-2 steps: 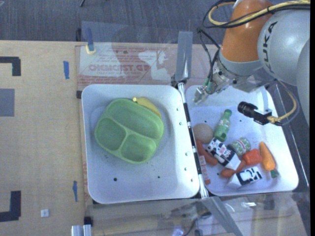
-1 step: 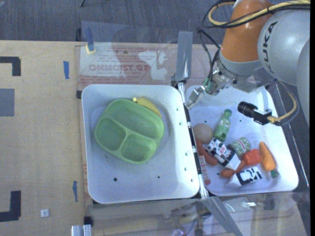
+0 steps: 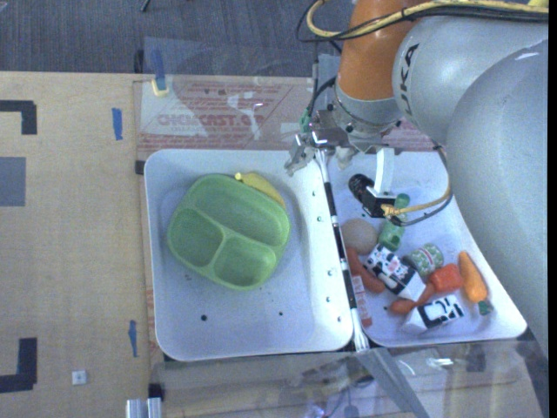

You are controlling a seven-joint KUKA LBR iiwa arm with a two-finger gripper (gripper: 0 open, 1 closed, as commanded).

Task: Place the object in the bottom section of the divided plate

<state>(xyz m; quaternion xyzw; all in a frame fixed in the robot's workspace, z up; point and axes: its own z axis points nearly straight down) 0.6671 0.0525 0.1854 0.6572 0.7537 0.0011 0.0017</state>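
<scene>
Hovering at the far rim between the two bins, the hand (image 3: 306, 151) carries nothing that I can see; its opening I cannot tell. Toys (image 3: 409, 273) lie in the right bin, and the green divided plate (image 3: 228, 231) awaits; placing is not begun.

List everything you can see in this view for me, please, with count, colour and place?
divided plate: one, green, left bin
yellow object: one, behind the plate's far edge
bins: two, white, side by side
carrot: one, orange, right bin
other small items: several, mixed colours, clustered in right bin
blue tape strips: a few, on bench
arm: one, grey with orange band, from the right
end effector: one, above the bins' far edge
</scene>
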